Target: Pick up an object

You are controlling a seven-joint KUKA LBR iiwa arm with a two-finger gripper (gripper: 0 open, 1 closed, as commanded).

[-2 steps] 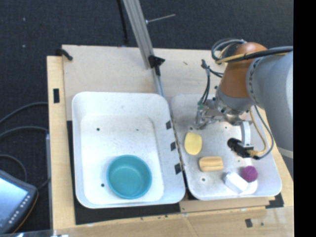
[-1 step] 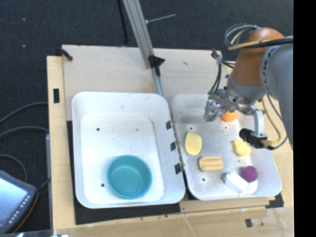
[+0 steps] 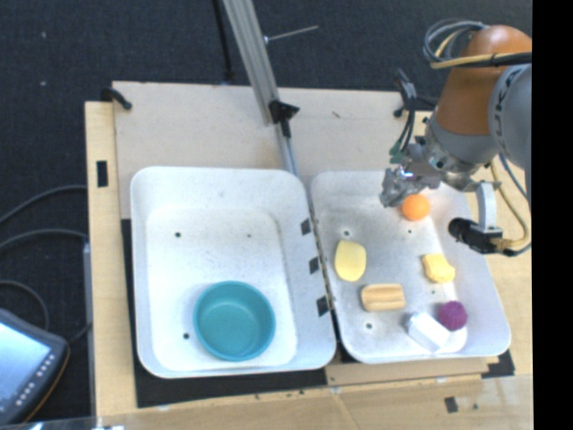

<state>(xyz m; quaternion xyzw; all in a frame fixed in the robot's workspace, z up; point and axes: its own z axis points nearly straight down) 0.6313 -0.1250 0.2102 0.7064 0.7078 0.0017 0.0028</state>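
The jaws [image 3: 397,189] hang over the far part of the right-hand white bin [image 3: 376,339], and I cannot tell from this slanted view whether they stand apart or together, as they are small and dark against the wrist. The nearest candidate, an orange ball [image 3: 414,207], lies just beside and below them, apparently free on the bin floor, so this looks like the approach step before any grasp. The next move likely calls for centring over the ball and lowering straight down, since a round thing may roll off.
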